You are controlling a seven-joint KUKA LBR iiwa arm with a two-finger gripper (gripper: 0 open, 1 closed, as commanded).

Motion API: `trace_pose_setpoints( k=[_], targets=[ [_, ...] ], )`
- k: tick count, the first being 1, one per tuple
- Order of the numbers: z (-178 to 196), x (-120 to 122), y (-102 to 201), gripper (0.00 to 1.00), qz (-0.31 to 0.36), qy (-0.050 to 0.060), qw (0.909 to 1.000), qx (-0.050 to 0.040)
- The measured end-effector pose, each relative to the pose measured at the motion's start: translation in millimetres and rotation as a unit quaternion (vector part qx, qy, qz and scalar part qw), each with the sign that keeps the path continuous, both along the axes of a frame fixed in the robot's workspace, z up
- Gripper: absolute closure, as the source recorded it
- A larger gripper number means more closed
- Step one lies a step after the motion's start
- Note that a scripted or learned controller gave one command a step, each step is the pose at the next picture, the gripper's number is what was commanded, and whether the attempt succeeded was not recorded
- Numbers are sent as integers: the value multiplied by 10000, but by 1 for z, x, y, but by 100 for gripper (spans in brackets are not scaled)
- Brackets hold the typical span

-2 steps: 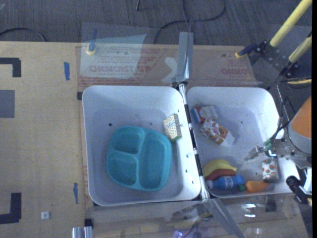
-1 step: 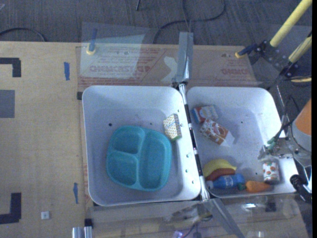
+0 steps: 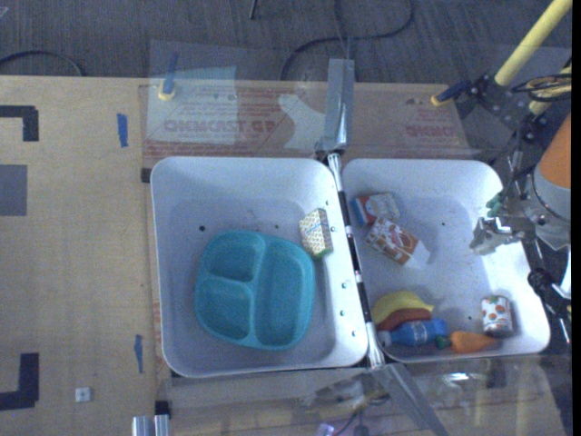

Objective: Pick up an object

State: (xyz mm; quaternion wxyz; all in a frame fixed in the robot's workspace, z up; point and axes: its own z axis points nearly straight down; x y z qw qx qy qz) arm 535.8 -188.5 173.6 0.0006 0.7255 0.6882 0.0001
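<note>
From the overhead camera view, the pincer (image 3: 491, 232) hangs over the right edge of the right bin (image 3: 454, 175), with nothing visibly between its fingers; whether they are spread or pressed together cannot be told at this size. Two white bins sit side by side. To the pincer's left in the right bin lie two small cartons: a red and white carton (image 3: 397, 242) and, just above it, a smaller box (image 3: 373, 208). Below the pincer stands one small can (image 3: 497, 315) near the bin's lower right corner. Lower left of the pincer are one banana (image 3: 402, 302), one blue bottle (image 3: 415, 332) and one carrot (image 3: 473, 341), clustered along the bottom wall. Far to the left, the left bin (image 3: 182, 189) holds one teal divided plate (image 3: 255, 288) and one small patterned box (image 3: 315, 232).
</note>
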Motion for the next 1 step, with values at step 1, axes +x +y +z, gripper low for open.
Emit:
trace_pose_setpoints(
  k=[1],
  targets=[
    [18, 39, 45, 100, 372, -8, 9993, -5]
  ],
)
